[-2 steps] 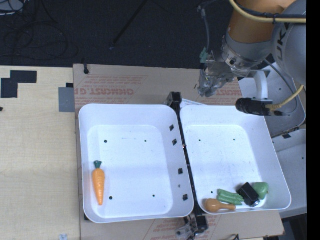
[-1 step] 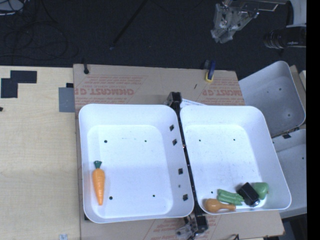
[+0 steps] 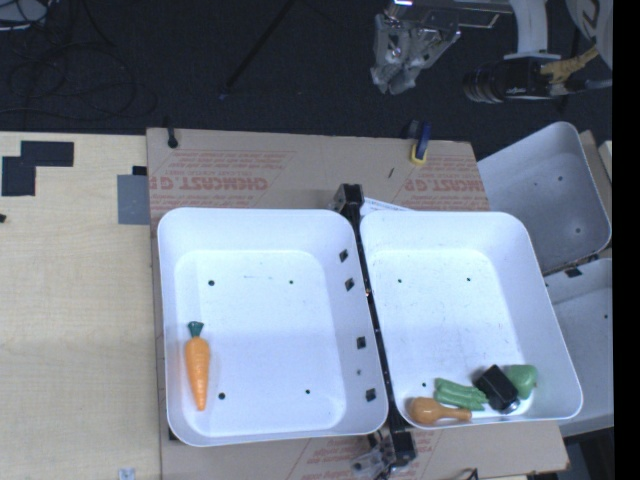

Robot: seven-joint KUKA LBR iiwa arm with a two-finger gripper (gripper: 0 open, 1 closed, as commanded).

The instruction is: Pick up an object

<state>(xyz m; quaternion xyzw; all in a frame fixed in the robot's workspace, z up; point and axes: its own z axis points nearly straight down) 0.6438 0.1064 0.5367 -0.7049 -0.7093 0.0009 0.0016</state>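
Gripper [image 3: 397,68] hanging high above the bins' far edge, its grip state impossible to tell, carrot [image 3: 197,364] lying in left bin [image 3: 250,230], black block [image 3: 497,388], green pieces [image 3: 460,394] and orange piece [image 3: 437,411] clustering in right bin's [image 3: 450,230] near corner

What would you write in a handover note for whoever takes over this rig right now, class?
End effector: raised beyond the far edge of the bins, nothing visible between its fingers; open or shut unclear.
Left bin: carrot near the front left corner.
Right bin: front right corner holds a cluster of a green pod, a black block, a green piece and an orange piece.
Done: nothing picked.
Left: choose an object, descend, grasp, lift.
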